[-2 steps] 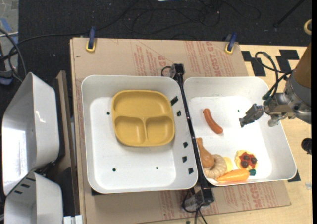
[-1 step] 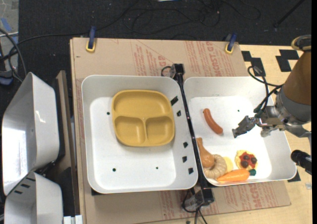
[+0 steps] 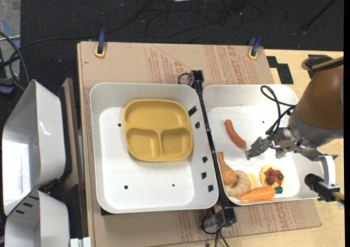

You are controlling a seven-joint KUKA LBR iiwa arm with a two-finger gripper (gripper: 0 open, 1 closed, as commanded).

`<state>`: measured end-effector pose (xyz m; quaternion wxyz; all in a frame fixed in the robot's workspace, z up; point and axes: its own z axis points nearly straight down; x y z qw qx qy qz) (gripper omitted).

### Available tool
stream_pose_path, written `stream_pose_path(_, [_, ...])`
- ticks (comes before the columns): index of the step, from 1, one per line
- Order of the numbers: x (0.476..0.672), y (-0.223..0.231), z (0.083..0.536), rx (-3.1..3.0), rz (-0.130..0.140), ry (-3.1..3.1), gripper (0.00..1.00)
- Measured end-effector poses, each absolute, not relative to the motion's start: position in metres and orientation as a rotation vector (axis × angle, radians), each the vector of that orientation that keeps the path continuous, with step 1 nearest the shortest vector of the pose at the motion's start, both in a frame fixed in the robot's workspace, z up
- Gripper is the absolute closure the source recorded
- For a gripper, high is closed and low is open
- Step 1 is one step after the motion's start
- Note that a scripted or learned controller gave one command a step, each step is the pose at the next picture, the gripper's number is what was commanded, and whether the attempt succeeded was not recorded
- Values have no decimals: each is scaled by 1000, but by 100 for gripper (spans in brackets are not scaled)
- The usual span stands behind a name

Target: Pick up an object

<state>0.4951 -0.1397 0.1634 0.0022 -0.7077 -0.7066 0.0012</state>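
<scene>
A smooth, curved sausage point(image 3: 235, 133) lies in the right bin point(image 3: 240, 97). The gripper point(image 3: 257, 149) hovers just beside it. Whether its jaws are parted, I cannot tell

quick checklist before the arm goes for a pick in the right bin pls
1. Targets present in the right bin: ok. A sausage, a chicken drumstick, a carrot and a small pizza piece lie there.
2. Gripper over the right bin: ok, it sits just right of the sausage.
3. Gripper holding something already: cannot tell.
4. Sausage free of neighbours: ok, it lies apart from the other food.
5. Drumstick, carrot and pizza piece free of neighbours: not ok, they crowd together in the near corner.
6. Yellow divided plate out of the way: ok, it rests in the left bin.
</scene>
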Motion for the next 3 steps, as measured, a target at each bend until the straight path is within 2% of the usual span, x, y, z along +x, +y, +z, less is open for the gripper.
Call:
stream_pose_path(1, [491,-143,101,-2221,4,-2215,0])
stream_pose_path(2, [492,-143,114,-2225,-1,-2217,100])
stream_pose_path(3, [494,-147,176,-2223,-4,-2228,100])
